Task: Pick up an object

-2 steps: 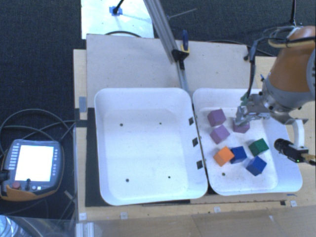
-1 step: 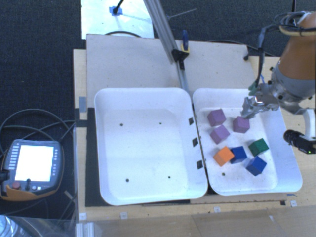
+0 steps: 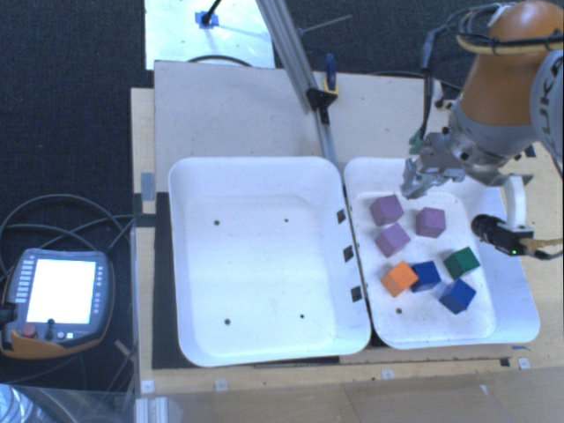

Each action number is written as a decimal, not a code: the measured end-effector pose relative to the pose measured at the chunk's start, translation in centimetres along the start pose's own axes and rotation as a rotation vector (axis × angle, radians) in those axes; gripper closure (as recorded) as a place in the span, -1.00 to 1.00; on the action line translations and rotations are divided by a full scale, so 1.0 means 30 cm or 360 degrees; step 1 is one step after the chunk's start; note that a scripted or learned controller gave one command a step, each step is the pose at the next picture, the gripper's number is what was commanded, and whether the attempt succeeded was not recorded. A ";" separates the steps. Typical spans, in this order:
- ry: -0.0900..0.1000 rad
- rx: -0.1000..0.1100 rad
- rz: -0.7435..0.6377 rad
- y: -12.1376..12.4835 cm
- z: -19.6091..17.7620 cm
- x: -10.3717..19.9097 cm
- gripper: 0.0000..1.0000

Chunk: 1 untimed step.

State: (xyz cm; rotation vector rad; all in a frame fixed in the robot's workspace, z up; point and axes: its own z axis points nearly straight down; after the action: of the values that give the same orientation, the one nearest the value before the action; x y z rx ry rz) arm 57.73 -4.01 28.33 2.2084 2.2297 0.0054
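**Poised over the blocks, nothing grasped**

Seven blocks clustered in the right bin. Gripper hanging above the far purple block, likely lining up a descent. Impossible to tell whether jaws released or clenched. Left bin alongside.

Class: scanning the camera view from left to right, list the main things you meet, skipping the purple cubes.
Pendant → left bin → orange cube → gripper → green cube

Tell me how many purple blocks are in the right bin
3. One purple block lies just below the gripper, another sits below that one, and the third is to their right. The arm may hide more.
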 end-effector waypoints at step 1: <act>0.0001 0.0002 0.0000 0.081 0.032 0.130 1.00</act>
State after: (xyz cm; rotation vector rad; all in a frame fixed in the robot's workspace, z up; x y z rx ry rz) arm 60.11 -0.07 27.38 2.2094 2.2303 0.0049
